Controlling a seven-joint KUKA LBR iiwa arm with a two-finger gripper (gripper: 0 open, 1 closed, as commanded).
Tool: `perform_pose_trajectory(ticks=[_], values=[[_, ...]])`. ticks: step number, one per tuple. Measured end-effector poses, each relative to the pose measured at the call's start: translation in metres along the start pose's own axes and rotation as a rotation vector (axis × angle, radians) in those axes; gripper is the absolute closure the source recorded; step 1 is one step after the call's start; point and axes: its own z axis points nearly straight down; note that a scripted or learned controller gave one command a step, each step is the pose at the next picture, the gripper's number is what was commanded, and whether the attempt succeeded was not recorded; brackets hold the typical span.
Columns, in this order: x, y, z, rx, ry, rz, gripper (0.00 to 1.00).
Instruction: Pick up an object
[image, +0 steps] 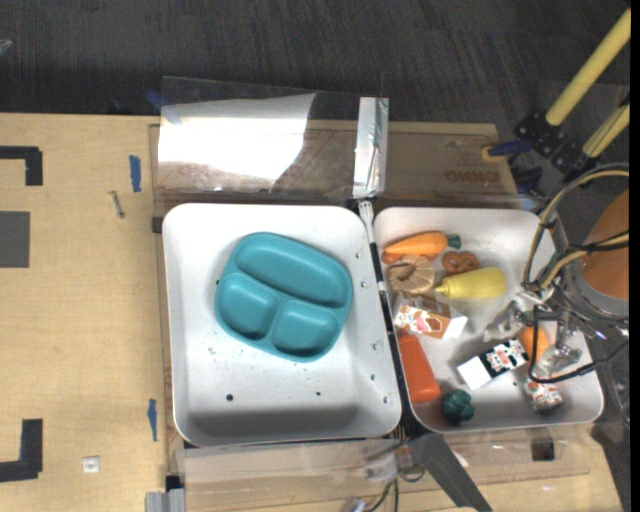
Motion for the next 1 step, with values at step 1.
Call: perform_pose_trajectory(ticks=[1], values=[[-0.0027, 0.0006, 0.0004, -0.001, 0.004, -0.062, 0.0]])
